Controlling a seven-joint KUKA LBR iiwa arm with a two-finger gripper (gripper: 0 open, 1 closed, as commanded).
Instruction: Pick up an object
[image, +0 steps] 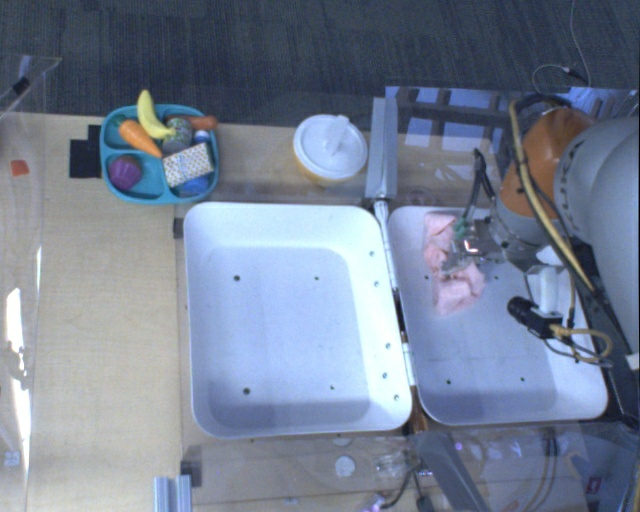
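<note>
Left bin (280, 320) on tabletop (90, 330). Right bin (500, 390): pink cloth (450, 270) crumpled at far left part. Hand (466, 243) over cloth, grip state cannot tell. Farther: blue tray (150, 190) with toy food, white lid (330, 146).

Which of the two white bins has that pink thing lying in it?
The right bin, the one beneath the gripper. The pink object lies in its upper left part; the left bin is the larger.

Grey arm reaches in from three o'clock, orange band up at one o'clock, wrist angled down, hand (466, 246) pointing toward nine o'clock, low.
</note>
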